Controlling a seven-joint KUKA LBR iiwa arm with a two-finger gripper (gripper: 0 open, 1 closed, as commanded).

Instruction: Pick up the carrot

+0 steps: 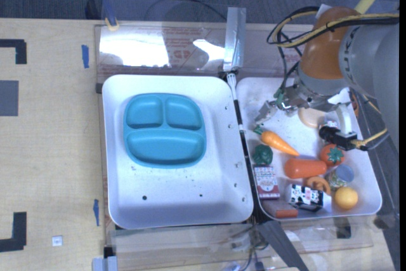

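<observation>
Over the right bin (374,190), near its upper left corner, hangs the tool (271,108), fingers spread and pointing down-left, clasping nothing. Just below and slightly right of those fingertips lies the carrot (280,143), orange, slanted with its green top toward upper left and its tip toward lower right, flat on the bin floor, close to the tool but apart from it. Beside the carrot's lower left sits a dark green round piece (262,153); under that, a small red and white carton (266,181). To the carrot's lower right rests a red-orange oblong toy (304,167), touching or nearly touching the carrot's tip — cannot tell which. Further right, a tomato (331,155), a yellow round fruit (346,198), and a black and white box (306,197). Left of the divider, the left bin (120,200) holds a blue sectioned tray (165,129), well apart from the carrot. Beneath both bins, pale wooden tabletop (44,136). Above the tool, the arm's orange band (325,51)
</observation>
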